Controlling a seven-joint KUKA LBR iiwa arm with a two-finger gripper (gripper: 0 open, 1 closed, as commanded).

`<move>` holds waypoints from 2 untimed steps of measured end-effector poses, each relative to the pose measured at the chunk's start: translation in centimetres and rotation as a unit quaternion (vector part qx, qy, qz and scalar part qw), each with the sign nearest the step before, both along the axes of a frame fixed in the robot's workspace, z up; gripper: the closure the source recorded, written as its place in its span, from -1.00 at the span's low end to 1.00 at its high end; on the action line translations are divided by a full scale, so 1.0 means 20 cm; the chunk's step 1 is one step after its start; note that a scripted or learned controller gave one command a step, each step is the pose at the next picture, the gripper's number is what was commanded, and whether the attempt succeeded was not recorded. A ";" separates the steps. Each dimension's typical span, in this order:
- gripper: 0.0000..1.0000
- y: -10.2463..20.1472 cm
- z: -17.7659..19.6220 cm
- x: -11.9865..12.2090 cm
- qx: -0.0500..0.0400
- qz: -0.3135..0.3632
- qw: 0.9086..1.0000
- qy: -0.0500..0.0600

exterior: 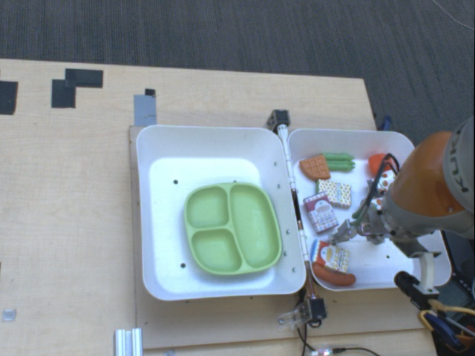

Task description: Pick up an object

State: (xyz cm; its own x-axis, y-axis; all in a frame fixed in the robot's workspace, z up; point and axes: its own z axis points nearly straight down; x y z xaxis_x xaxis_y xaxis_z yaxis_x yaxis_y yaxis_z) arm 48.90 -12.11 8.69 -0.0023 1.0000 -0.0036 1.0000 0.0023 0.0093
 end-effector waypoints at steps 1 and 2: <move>1.00 0.00 0.06 0.01 0.000 0.001 1.000 -0.003; -1.00 0.00 0.06 0.01 0.000 0.001 1.000 -0.003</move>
